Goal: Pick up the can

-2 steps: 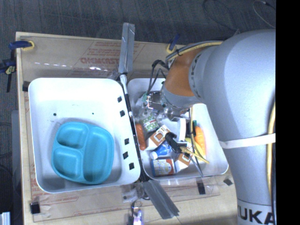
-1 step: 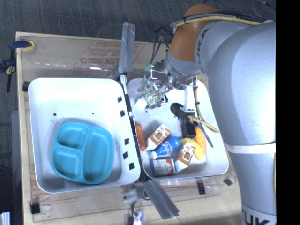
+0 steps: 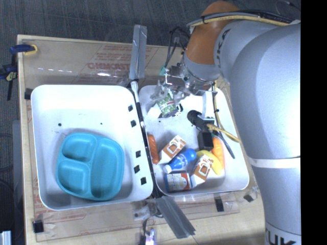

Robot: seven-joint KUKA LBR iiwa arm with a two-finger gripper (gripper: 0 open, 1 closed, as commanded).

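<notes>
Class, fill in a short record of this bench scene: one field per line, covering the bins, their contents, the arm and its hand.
left bin: shallow white bin holding a turquoise divided plastic plate
right bin: shallow white bin with a heap of small packages at its near end
heap: blue-and-white bottle, two orange-and-white cartons, slim orange stick, can with a pale label
far end of right bin: small green-patterned packet
arm: grey with orange band
hand: above the green-patterned packet, far from the can
</notes>
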